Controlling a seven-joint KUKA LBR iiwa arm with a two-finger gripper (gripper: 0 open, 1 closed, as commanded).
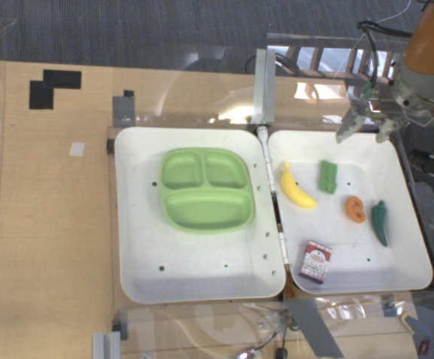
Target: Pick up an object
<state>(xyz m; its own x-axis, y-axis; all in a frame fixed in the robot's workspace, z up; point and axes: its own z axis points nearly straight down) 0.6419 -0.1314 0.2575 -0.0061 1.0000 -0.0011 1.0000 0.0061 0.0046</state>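
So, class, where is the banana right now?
The banana lies in the right bin, near its left wall, left of the green block.

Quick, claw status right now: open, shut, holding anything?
Claw: open, holding nothing, above the right bin's far edge.

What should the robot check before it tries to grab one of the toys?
1. Gripper holds nothing between its fingers: ok.
2. Fingers spread: ok, open.
3. Gripper above a toy: not ok, it hangs over the right bin's far edge.
4. Toys apart from each other: ok; banana, green block, orange piece, dark green pepper, small box.
5. Grip depth: cannot tell.
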